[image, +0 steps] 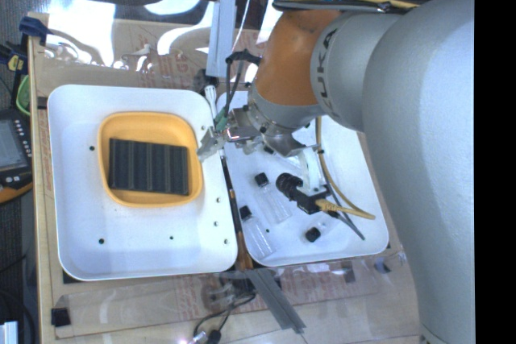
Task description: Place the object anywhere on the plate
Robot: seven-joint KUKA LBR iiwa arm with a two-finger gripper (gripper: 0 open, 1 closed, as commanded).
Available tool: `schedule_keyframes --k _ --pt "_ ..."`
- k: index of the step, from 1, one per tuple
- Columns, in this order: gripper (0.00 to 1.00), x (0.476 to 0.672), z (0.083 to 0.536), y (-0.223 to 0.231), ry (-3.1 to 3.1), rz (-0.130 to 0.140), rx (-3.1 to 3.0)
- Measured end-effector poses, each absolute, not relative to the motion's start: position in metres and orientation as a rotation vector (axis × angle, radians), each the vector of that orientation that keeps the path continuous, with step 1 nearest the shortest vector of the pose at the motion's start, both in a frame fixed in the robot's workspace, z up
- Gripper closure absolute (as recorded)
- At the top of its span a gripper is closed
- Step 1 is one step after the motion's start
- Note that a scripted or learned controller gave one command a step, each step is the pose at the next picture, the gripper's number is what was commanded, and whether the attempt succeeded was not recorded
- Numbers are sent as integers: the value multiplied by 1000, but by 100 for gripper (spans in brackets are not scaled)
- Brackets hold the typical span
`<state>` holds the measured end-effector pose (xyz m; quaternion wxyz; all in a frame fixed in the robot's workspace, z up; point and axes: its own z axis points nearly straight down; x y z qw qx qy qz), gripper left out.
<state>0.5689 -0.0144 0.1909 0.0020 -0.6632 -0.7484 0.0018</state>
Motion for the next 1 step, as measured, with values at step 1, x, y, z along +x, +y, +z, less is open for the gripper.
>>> schedule_keyframes --k 1 --pt "0 622 191 19 -2485 2 -1920"
